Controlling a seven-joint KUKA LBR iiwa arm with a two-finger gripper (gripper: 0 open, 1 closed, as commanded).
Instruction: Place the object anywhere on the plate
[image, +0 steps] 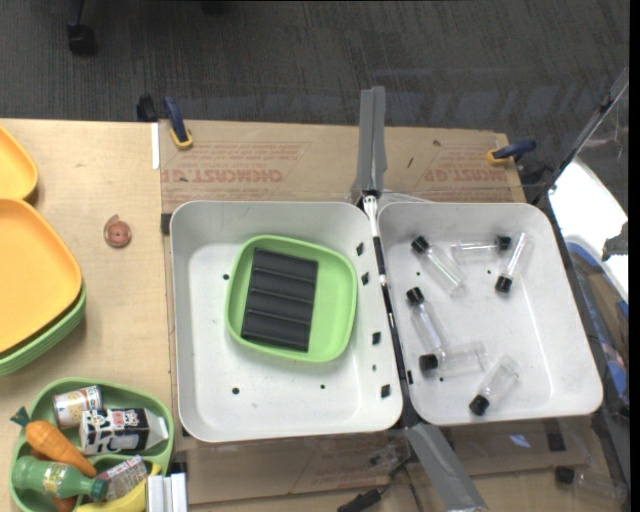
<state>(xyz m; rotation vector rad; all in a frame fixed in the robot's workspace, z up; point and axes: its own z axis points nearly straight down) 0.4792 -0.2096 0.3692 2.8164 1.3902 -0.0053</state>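
Camera view: green plate (340, 290) at centre of left bin (200, 400), dark ribbed block (279, 299) resting on it, seemingly placed already. Clear capped vials (428, 322) scattered across right bin (560, 390), three o'clock of plate. Hand state: cannot tell.

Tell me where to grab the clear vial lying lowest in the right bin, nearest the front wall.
Grip the vial across the middle of its clear body, coming straight down from above. It lies flat and slanted, black cap toward the lower left, apart from its neighbours, so set the fingers crosswise to its long axis.
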